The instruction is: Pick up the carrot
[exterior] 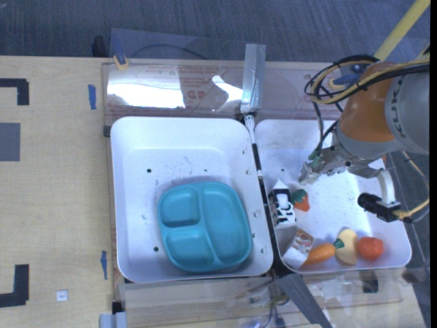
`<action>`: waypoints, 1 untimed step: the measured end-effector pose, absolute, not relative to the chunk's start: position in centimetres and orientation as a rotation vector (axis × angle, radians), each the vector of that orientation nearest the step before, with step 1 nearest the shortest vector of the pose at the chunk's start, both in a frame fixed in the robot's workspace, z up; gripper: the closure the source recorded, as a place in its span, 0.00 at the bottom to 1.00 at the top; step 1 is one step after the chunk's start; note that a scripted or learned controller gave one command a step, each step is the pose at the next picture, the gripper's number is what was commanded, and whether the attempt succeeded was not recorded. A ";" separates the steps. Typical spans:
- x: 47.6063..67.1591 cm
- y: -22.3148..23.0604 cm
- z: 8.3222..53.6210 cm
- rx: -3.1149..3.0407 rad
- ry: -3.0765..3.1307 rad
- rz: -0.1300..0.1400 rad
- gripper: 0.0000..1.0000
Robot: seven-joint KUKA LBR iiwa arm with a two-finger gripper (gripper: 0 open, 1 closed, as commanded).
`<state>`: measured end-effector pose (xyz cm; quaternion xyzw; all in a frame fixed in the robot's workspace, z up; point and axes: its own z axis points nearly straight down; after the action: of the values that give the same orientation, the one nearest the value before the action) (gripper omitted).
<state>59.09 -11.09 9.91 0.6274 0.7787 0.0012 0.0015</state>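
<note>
Carrot [319,253] lies along the near edge of the right bin [403,251], orange, tilted. Touching its left end: a small brown-and-white packet [299,246]. Just right of it: a pale yellow fruit [347,244], then a red tomato [371,248]. A black-and-white toy [281,206] sits against the bin's left wall, a small strawberry [300,200] beside it. Tool [311,171] hangs above the bin's middle, well apart from the carrot; cannot tell whether released or clenched. Left bin [130,183] carries a teal divided plate [203,227].
</note>
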 end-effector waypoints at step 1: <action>59.1 -11.1 9.8 1.970 2.445 0.002 0.00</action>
<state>59.06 -11.09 9.85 0.6274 0.7787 0.0008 0.0009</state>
